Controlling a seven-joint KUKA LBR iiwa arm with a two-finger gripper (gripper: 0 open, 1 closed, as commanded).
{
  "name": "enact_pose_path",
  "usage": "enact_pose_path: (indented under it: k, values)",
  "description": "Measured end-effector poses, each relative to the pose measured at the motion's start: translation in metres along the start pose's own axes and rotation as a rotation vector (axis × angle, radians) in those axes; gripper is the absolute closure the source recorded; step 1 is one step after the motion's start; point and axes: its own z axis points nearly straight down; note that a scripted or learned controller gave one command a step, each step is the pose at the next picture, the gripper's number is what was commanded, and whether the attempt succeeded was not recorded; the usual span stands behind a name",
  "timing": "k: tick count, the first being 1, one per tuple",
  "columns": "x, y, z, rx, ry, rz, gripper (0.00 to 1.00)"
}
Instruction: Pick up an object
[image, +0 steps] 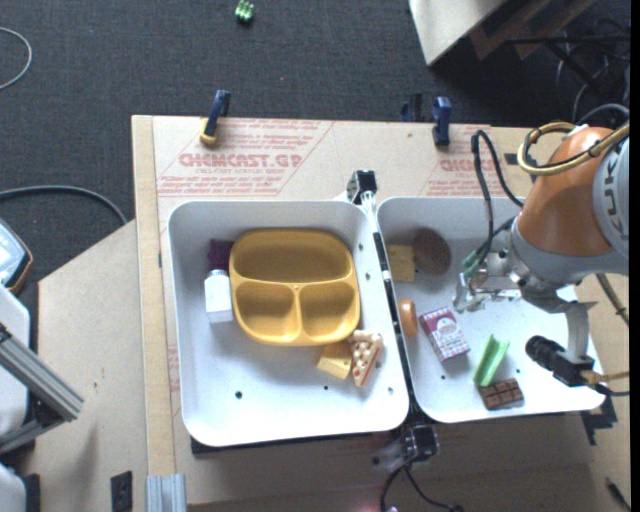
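Camera view has the gripper (478, 290) hovering low over the right bin (560, 400), above and just right of the small red carton (444, 334); I cannot tell its state. A green block (490, 360) lies near a chocolate bar (501, 394).

Two shallow white bins side by side on the bench, left bin (190, 330) and right bin (560, 400) touching along their inner rims. In the left bin: a yellow three-compartment plastic tray (293, 285) near the middle, a small white bottle (218, 297) touching its left edge, a dark purple item (220, 250) just behind that bottle, a yellow block (334, 366) and a toy pizza slice (366, 357) just in front of the tray's right corner. In the right bin: a brown round piece (432, 250) and a pale yellow block (401, 262) at the back left, an orange oval (408, 317) by the left wall, a small red-and-white carton (444, 334) just right of it, then a green wedge (490, 360) with a brown chocolate bar (501, 394) in front of it, and the gripper (478, 290) above the bin behind the carton.
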Motion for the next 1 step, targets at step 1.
enact_pose_path:
  k: [1]
  values:
    - [0.0064, 0.0068, -0.0607, -0.003, 0.000, -0.001, 1.00]
